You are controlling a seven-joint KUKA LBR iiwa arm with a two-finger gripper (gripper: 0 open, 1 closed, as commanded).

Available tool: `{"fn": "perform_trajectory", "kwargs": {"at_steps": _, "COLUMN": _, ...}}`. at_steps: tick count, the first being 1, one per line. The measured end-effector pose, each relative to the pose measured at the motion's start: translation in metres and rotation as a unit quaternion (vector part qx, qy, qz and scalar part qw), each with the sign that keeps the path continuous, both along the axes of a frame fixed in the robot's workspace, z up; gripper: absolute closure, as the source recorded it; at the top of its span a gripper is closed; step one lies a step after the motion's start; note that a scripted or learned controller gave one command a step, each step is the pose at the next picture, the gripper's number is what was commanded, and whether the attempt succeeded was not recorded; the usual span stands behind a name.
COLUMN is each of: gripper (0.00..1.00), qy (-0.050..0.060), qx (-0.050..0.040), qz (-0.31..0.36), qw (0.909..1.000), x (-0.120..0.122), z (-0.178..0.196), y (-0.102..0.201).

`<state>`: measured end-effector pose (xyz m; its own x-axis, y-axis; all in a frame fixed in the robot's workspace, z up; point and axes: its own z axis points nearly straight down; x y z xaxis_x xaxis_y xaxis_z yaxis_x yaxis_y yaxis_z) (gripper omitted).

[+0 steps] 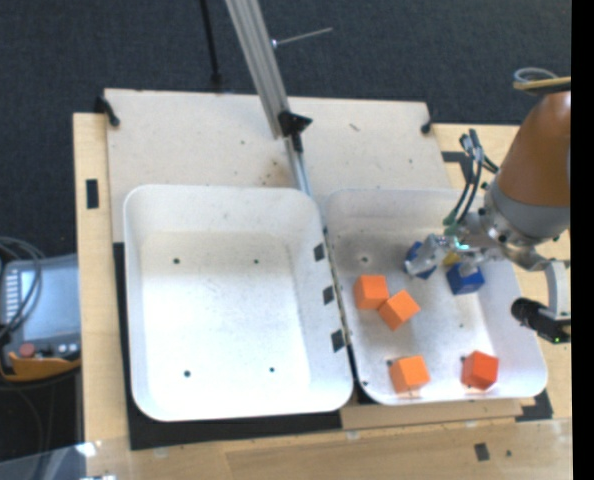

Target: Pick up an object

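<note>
Hand (445,257) low over right bin (517,373); blue block (466,280) beside.

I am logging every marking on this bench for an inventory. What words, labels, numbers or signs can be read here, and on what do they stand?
No text can be read in this view.
The grey device with a small screen left of the bench: any markings too blurred to read.
The orange cubes, the blue piece and the white bins: no lettering visible.
</note>
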<state>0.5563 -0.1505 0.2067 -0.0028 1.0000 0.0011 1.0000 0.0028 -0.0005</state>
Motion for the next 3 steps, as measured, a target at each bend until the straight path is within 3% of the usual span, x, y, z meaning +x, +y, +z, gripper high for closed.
{"fn": "perform_trajectory", "kwargs": {"at_steps": 1, "gripper": 0.0, "qy": -0.001, "qx": -0.0002, "qz": -0.001, "qw": 1.0, "x": 0.0, "z": 0.001, "y": 0.0}}
{"fn": "perform_trajectory", "kwargs": {"at_steps": 2, "gripper": 0.0, "qy": 0.002, "qx": -0.001, "qz": -0.002, "qw": 1.0, "x": -0.007, "z": -0.044, "y": 0.001}}
{"fn": "perform_trajectory", "kwargs": {"at_steps": 3, "gripper": 0.0, "qy": -0.005, "qx": 0.0013, "qz": -0.002, "qw": 1.0, "x": -0.01, "z": -0.083, "y": 0.002}}
